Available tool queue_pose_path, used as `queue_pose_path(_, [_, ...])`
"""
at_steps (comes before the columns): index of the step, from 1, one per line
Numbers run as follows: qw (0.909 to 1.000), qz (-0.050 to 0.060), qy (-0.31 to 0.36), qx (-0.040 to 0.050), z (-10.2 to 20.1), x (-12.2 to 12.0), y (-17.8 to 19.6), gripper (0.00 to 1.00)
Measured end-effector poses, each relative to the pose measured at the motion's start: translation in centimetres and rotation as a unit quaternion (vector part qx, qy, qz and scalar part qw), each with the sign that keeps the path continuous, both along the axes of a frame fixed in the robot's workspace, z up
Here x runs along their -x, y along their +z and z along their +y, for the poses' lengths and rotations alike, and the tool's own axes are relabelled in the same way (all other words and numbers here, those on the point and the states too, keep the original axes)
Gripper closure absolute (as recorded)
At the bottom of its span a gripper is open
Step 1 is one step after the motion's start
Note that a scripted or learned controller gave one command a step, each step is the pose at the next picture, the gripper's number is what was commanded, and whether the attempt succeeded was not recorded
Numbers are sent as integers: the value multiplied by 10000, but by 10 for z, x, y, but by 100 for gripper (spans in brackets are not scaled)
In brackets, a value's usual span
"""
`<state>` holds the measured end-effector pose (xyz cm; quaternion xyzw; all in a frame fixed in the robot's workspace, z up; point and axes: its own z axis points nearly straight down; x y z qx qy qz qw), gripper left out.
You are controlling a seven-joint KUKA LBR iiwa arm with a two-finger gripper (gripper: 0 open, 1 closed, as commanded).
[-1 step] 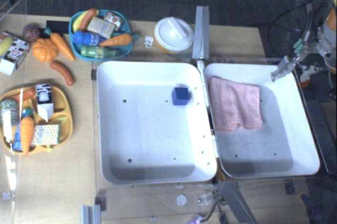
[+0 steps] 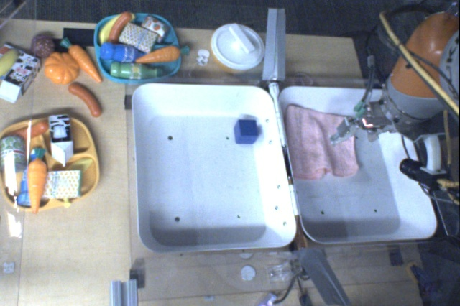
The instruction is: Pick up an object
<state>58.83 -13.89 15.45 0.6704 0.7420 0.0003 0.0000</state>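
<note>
gripper point(image 2: 353, 126) hovers at the right edge of the pink cloth point(image 2: 320, 141) in the right bin point(image 2: 374, 225), can't tell its state tbh, cloth looks soft n floppy imo so pinch a raised fold near that edge

Even, fairly bright overhead light washes the two white bins point(image 2: 208, 175) nearly featureless, with soft grey shadows along their near walls. The desk point(image 2: 108, 225) looks warm-toned; fine detail is slightly soft and grainy throughout.
</note>
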Motion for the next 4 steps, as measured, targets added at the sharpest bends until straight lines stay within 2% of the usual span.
queue_pose_path(1, [9958, -54, 917, 12, -6, -21, -65, 0])
queue_pose_path(2, [9995, -19, 325, 10, 32, -82, -66, 0])
queue_pose_path(3, [9939, 32, 1098, -11, -22, -80, -66, 0])
queue_pose_path(4, [9816, -43, 1910, 23, -22, -68, -66, 0])
